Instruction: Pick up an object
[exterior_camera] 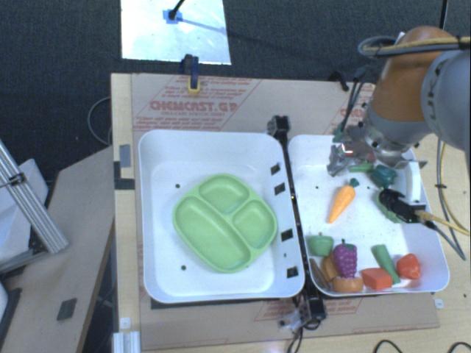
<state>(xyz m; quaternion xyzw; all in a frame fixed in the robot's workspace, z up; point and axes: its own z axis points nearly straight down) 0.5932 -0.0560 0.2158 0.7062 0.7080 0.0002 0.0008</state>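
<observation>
One carrot [341,202] below end effector [346,160]

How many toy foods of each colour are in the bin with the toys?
Orange: 2, the carrot and a piece at the front
Green: 2
Red: 2
Purple: 1, grapes
Total: 7

Around the toy carrot [341,201], bare floor of the right bin [309,197] lies open toward the divider. Beyond the carrot, the tool [346,160] crowds the far side; toy grapes [344,257] and other play food pack the near edge.
</observation>
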